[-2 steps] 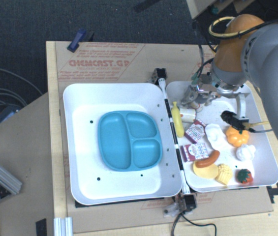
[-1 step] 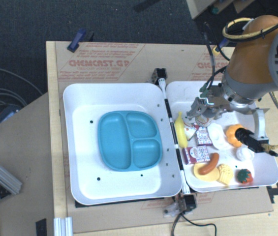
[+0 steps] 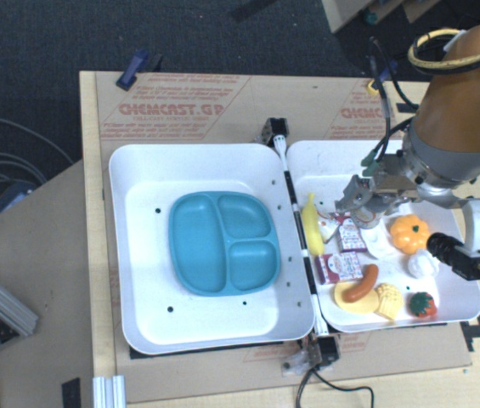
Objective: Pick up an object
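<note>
My gripper (image 3: 357, 204) hangs over the upper left part of the right bin (image 3: 329, 155), just above a small purple-and-white packet (image 3: 352, 238). A yellow banana (image 3: 311, 223) lies along the bin's left wall, to the left of the gripper. An orange (image 3: 409, 232) sits to its right. Nearer the front lie a second packet (image 3: 341, 267), a sausage (image 3: 359, 285) on a yellow slice, a pale yellow lumpy piece (image 3: 387, 299), a red-and-green toy fruit (image 3: 422, 305) and a small white item (image 3: 418, 264). Nothing shows between the gripper's tips.
The left bin (image 3: 133, 228) holds a blue divided plate (image 3: 223, 242). A black clip (image 3: 275, 129) sits where the bins meet at the back, another clip (image 3: 324, 347) at the front. The arm's grey body (image 3: 456, 134) overhangs the right bin's far right.
</note>
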Motion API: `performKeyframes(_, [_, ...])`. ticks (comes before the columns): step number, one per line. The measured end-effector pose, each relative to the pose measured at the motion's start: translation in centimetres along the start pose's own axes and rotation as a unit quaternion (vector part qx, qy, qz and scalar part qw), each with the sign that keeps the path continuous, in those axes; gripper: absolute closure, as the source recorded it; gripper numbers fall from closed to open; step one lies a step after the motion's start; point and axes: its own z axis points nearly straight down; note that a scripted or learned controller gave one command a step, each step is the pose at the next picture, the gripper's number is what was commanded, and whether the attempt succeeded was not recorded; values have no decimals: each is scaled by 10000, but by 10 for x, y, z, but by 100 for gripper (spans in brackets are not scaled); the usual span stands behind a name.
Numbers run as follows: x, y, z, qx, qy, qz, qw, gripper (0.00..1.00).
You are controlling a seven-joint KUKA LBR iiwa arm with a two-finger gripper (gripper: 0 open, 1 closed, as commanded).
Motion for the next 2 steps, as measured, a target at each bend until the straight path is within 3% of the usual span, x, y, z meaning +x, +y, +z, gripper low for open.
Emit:
performKeyframes(1, [19, 14, 12, -1, -3, -2, 10000, 100])
performKeyframes(2, [16, -39, 14, 18, 3, 4, 10000, 100])
